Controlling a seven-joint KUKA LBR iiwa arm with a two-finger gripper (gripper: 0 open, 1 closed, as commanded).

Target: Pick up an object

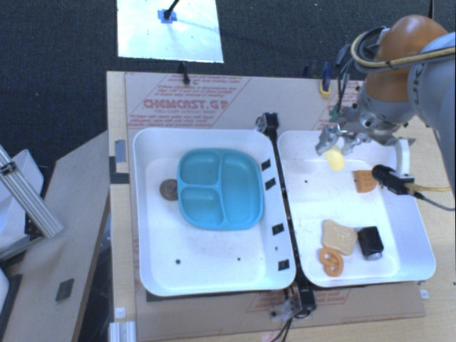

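My gripper (335,148) hangs over the back left corner of the right bin (420,262). A small yellow object (335,161) sits right at its fingertips, and the fingers look shut on its top. Further objects lie in the same bin: an orange-brown piece (365,182) to the right of the gripper, a tan bread-like piece (339,236), a black block (370,241) and an orange pretzel shape (330,261) near the front.
The left bin (153,262) holds a blue divided plate (219,189) with a small brown disc (169,189) at its left edge. A black divider strip (278,191) runs between the bins. A black cabled part (388,177) juts over the right bin's right side.
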